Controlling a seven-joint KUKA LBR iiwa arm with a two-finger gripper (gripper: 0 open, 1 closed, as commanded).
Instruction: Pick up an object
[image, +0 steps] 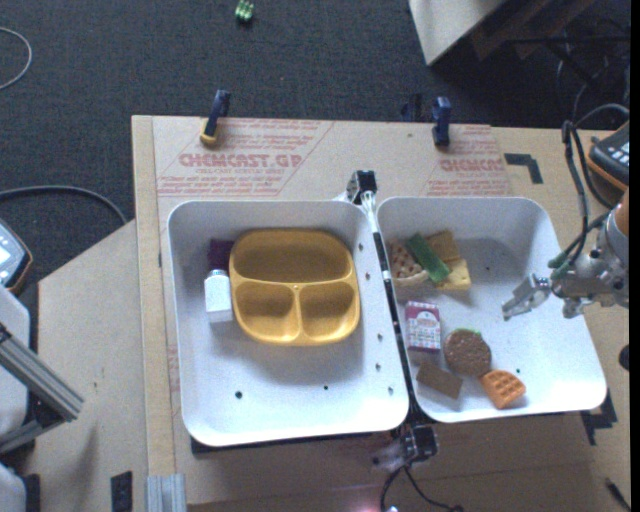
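Camera view is showing the gripper (527, 296) hovering over the right bin (560, 352) near its right wall, its fingers (520, 300) spreading apart and holding nothing. Toy foods are lying well apart from it: a burger (467, 352), a waffle (503, 388), a carton (423, 326). A yellow tray (294, 285) is sitting in the left bin (270, 400).

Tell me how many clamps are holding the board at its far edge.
2. A blue and yellow clamp grips the far edge above the left bin, and a dark blue clamp sits above the right bin.
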